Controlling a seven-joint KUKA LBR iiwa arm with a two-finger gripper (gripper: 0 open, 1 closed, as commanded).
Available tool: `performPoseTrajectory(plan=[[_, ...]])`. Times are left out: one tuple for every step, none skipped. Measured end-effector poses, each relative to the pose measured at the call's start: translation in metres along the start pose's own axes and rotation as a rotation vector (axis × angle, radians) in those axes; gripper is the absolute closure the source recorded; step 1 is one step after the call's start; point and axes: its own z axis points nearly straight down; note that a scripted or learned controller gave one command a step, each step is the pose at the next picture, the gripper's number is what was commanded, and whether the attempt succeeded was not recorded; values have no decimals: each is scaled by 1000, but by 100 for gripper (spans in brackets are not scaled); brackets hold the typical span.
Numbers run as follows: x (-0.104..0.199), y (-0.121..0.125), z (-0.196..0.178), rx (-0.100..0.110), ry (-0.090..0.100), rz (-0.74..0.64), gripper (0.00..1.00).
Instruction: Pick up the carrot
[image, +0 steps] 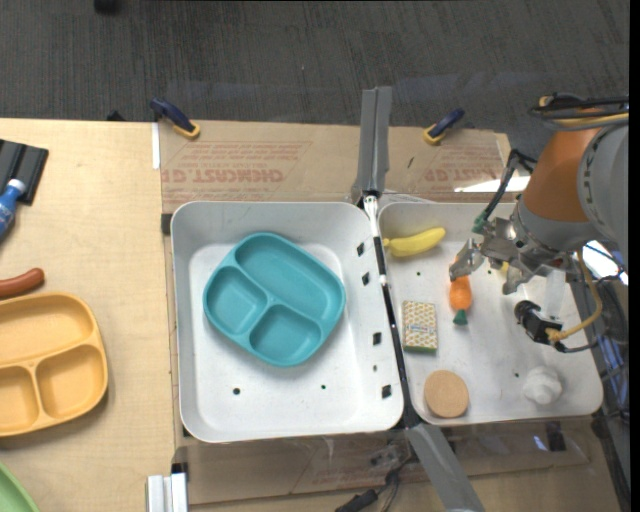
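— Orange carrot (459, 296), where does it lie?

— In the right bin (570, 395), toward its far side, green tip pointing near; the banana (415, 241) lies just left and farther off, the sponge (420, 326) nearer.

— And the gripper (478, 262)?

— Just above the carrot's far end; whether it is parted or clenched, I cannot tell, and nothing sits visibly between its fingers.

— How should it handle?

— Likely a light, stiff, smooth toy. I'd pinch across the thick orange middle.

Carrot (460, 297): small, orange, green stub at lower end. Standing roughly upright in frame, lying in right bin, toward its upper middle, green tip pointing toward near edge of bin.
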Motion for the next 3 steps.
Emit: performPoseTrajectory(plan=[[4,-28,18,0,1,196,0],[2,-28,9,2,0,199,100],[23,-72,-119,-3,-1,163,100]])
